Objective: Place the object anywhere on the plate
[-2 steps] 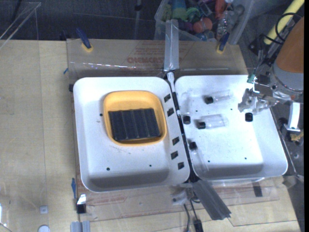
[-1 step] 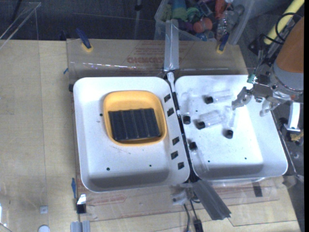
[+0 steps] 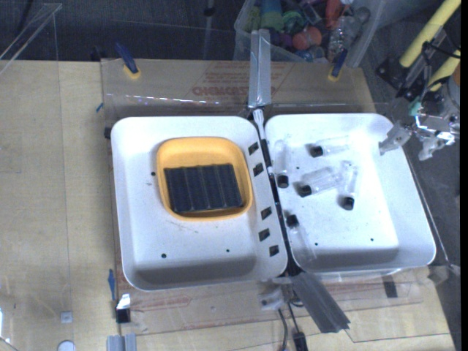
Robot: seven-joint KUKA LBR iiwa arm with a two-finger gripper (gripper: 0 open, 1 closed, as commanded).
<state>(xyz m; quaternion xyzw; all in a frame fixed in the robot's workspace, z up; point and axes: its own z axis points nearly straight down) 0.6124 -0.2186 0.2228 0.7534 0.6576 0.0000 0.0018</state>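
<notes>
Lying in the right bin (image 3: pixel 409 218), three small clear vials with black caps make up the loose objects: one (image 3: pixel 325 149) near the bin's back, one (image 3: pixel 314 182) toward the middle, and one (image 3: pixel 347 187) just to its right, standing on a slant with its cap toward the near side. They look like see-through plastic or glass, pale enough to blend into the white floor, so only the dark caps read sharply. All three rest on the bin floor, close together but apart from one another.

The plate (image 3: pixel 202 149) sits in the left bin (image 3: pixel 139 247), well apart from the vials. It is a yellow-orange dish, squarish with rounded corners and a raised rim, and a dark ribbed rectangular slab (image 3: pixel 203 189) lies across its near half.

At the right edge of the view, the gripper (image 3: pixel 409 139) hangs beside the right bin's far right corner, outside the rim. Its metal parts are thin and blurred against the dark floor; how wide the claw stands cannot be told, and nothing is seen in it.

Both bins are smooth, shallow, white, with rounded corners, meeting along a divider (image 3: pixel 265 189) marked with black squares. They rest on a pale wooden bench (image 3: pixel 51 196). Behind them stands a clear tub (image 3: pixel 311 13) of colourful toys.
</notes>
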